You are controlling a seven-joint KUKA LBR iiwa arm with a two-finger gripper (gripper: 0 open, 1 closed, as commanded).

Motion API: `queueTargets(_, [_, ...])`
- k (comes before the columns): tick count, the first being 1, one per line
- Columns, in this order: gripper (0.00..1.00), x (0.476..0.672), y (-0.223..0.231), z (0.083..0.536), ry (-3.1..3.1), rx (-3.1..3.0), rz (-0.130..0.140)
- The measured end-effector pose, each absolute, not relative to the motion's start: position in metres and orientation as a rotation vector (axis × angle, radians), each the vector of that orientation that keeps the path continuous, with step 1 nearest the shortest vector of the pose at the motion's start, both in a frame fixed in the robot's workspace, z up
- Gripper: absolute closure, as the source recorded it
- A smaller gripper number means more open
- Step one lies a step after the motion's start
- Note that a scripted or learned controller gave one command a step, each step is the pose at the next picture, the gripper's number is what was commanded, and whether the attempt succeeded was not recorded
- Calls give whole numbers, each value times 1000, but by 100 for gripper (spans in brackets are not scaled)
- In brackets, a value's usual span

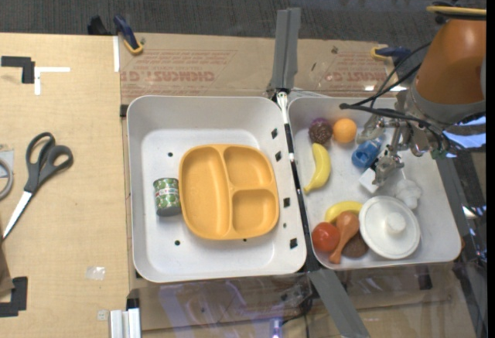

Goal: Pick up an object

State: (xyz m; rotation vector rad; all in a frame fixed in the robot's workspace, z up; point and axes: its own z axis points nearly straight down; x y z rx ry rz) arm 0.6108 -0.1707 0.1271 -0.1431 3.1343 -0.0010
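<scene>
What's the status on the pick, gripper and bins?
Gripper low in right bin, beside blue object; grasp unconfirmed. Banana, orange, white bowl crowd nearby. Left bin: yellow tray, green can.

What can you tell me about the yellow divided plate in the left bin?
The yellow divided plate looks like matte plastic, a rounded square with three compartments: one long at the view's left, two smaller at the right. It lies flat near the middle of the left bin, slightly turned. A small green can lies on its side against its left rim.
</scene>
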Motion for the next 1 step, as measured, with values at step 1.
queueTargets(1, [0, 618, -154, 92, 3145, -83, 1])
